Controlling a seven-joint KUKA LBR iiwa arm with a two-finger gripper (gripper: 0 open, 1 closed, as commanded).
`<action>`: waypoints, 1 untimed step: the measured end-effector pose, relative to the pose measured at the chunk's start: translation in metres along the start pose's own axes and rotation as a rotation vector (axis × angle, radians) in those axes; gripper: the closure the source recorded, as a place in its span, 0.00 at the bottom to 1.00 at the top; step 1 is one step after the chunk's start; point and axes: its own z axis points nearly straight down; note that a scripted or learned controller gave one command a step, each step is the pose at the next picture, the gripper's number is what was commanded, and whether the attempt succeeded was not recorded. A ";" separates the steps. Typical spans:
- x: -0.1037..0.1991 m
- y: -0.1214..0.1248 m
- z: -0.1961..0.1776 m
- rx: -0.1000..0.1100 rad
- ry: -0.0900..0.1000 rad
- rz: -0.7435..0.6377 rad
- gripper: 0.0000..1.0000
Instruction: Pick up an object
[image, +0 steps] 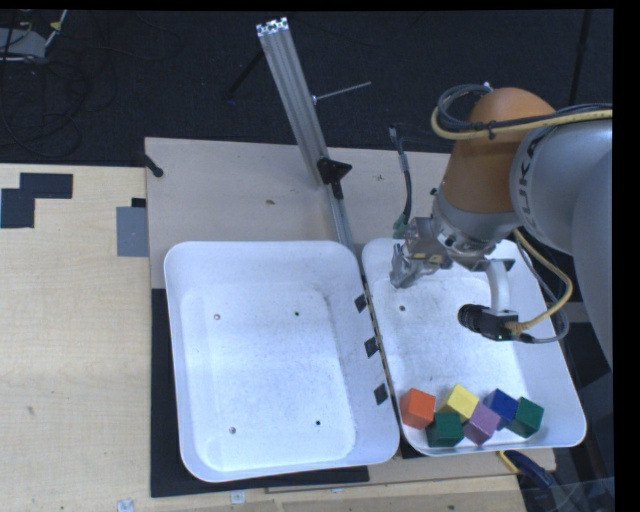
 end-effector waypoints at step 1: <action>0.083 -0.016 0.002 0.002 -0.001 -0.001 1.00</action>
